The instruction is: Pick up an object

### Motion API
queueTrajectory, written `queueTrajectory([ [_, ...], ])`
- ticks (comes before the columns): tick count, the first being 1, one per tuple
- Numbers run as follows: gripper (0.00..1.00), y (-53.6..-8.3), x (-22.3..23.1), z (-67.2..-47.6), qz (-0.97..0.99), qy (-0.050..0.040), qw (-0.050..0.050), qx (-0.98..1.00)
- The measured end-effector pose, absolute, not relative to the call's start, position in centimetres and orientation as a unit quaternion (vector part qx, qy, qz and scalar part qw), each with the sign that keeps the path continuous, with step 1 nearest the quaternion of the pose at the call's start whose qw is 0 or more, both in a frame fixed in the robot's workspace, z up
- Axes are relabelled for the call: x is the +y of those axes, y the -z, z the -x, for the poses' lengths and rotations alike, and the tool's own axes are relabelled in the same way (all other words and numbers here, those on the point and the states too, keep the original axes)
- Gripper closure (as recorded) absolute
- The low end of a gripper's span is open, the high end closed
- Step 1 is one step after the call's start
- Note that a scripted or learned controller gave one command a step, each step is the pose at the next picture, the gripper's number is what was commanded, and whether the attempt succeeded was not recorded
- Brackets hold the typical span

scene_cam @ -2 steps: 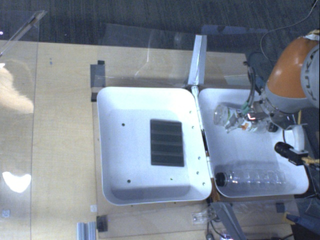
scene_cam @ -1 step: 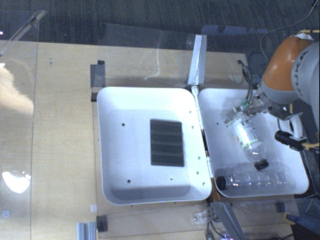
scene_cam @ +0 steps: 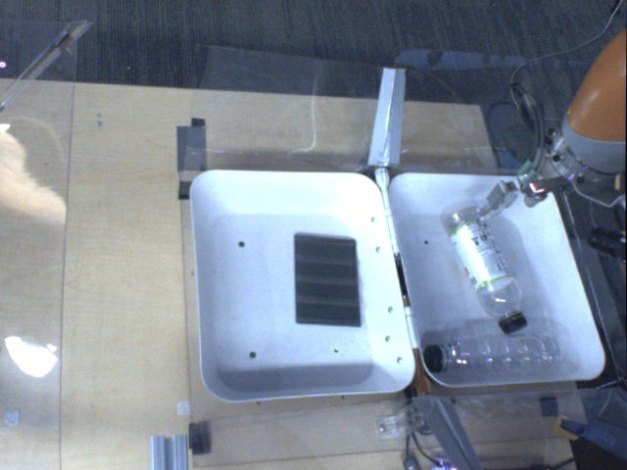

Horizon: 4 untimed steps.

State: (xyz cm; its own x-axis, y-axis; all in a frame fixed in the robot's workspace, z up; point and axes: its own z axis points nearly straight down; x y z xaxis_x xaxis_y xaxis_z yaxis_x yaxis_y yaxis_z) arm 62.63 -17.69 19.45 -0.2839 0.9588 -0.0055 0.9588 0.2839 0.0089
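Arm enters from the right, orange band at the frame edge. Gripper (scene_cam: 502, 197) sits over the upper part of the right bin (scene_cam: 580, 292), near its back wall; can't tell its state from this angle. Just below the gripper lies a clear bottle with a white label (scene_cam: 482, 258), tilted diagonally, dark cap toward the front (touching the gripper or not, unclear). A second clear bottle (scene_cam: 490, 353) lies along the right bin's front wall, black cap to the left. Left bin (scene_cam: 225, 223) holds a flat dark ribbed pad (scene_cam: 327, 279) near its centre. Both bins rest on the wooden bench (scene_cam: 108, 292).
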Motion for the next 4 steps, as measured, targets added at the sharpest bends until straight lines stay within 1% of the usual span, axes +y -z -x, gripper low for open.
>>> queueTrajectory([
  [1,0.0,-12.6,-18.1,-64.4,-0.637,-0.0041,0.01,0.771],
  [2,0.0,-9.8,-18.3,-65.3,-0.75,-0.0047,0.008,0.661],
  [3,0.0,-9.5,-19.0,-60.9,-0.708,-0.0045,0.012,0.706],
  [4,0.0,-8.8,-20.0,-58.2,-0.669,-0.0025,0.004,0.743],
])
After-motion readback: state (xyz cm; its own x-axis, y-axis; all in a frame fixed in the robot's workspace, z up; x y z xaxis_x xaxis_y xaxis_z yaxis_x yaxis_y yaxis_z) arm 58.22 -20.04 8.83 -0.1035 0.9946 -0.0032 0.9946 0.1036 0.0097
